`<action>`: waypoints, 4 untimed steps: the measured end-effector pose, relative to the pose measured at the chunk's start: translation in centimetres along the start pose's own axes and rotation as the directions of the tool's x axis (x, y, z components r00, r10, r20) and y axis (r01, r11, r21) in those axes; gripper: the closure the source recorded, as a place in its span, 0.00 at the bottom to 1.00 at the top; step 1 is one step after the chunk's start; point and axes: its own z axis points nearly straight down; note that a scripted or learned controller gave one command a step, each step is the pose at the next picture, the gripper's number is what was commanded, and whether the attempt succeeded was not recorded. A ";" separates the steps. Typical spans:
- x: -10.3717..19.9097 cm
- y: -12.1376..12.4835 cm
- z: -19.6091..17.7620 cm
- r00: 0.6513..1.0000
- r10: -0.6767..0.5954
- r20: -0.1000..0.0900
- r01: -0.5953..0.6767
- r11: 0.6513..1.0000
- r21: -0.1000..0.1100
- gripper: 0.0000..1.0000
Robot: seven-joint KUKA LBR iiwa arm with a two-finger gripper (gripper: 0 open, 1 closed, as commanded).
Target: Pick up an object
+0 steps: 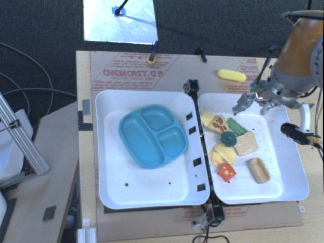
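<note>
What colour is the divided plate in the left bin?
Light blue plate, seen in the camera view.

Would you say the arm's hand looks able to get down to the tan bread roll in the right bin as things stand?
Probably yes. The tan bread roll lies apart from the other food in the right bin, nothing over it, with bare floor around it. The hand hangs above the bin's far edge, so it would have to travel across.

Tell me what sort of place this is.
Probably a robotics lab bench for grasping trials: two white bins side by side, toy food in the right one, a blue divided tray in the left, and loose cables.
</note>
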 end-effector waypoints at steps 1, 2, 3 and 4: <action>3.1 0.5 13.2 1.000 -0.004 -0.001 0.004 1.000 0.003 0.00; 2.9 0.9 11.3 1.000 -0.001 -0.001 0.001 1.000 -0.006 1.00; 2.4 -5.3 12.7 1.000 0.004 -0.001 -0.004 1.000 0.006 1.00; 2.4 -5.0 12.6 1.000 0.002 -0.001 -0.002 1.000 0.000 0.00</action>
